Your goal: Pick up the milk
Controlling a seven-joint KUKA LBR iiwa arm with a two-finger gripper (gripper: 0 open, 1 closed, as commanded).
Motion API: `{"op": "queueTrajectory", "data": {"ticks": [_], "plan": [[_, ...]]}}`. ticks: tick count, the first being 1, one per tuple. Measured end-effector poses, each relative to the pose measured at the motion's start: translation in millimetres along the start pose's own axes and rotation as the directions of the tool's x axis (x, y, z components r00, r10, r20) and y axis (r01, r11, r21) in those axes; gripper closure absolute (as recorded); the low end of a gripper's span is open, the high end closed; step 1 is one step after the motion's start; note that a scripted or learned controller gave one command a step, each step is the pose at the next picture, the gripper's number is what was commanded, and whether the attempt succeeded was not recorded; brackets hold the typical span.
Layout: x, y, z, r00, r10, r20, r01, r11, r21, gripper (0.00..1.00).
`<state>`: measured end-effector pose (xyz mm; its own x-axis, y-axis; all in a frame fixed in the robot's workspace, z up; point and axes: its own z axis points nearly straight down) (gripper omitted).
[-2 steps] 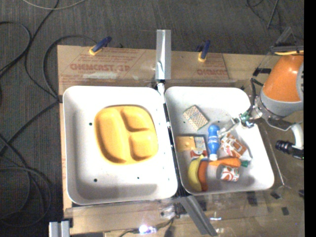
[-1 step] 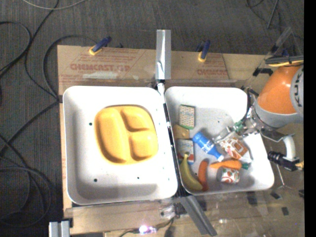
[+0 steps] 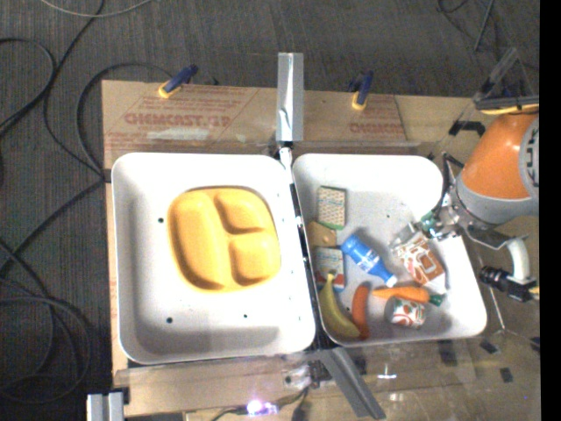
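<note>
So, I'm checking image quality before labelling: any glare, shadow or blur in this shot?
Camera view: the white bins are bright but not blown out; soft shadow falls along the left bin's near wall; the gripper and small items around it look slightly blurred; a glare spot shines at the bench's near edge.

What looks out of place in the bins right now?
Nothing spilled or broken. The right bin is a loose jumble: blue bottle, banana and carrot lie on their sides, packed close together. The yellow tray sits flat in the left bin.
</note>
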<state>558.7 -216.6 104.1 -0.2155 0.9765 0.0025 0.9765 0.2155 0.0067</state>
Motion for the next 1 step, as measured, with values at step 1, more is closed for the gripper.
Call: {"op": "queueTrajectory", "data": {"ticks": [1], "plan": [[54.7,29.0,-120.9,0.999,0.054,0.004,-0.054,0.999,0.007,1.0]]}}
